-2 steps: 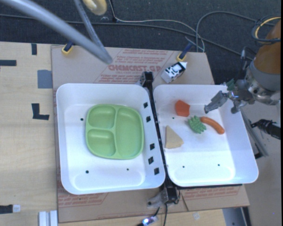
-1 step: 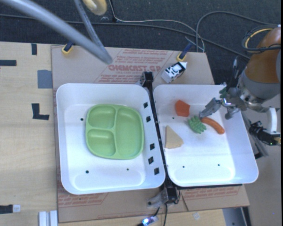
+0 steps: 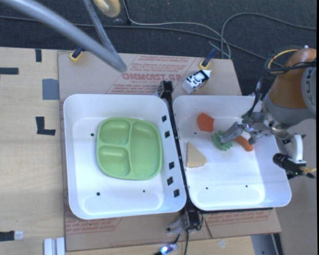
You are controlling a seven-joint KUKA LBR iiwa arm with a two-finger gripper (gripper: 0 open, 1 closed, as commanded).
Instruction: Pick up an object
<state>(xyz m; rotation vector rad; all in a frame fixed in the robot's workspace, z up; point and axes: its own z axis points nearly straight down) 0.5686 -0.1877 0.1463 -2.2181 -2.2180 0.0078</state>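
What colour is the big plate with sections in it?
Light green. The divided plate lies in the left bin, clear in the camera view.

**One slanted overhead camera**

A single fixed camera looks down at a slant on two shallow white plastic bins [image 3: 74, 158] side by side, from moderate height. The grey, orange-banded arm [image 3: 292, 89] enters from three o'clock.

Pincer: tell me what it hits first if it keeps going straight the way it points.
Probably the green toy: the pincer points left and down across the right bin, its tip already at that toy. The orange block lies off that line. Height is unclear from above.
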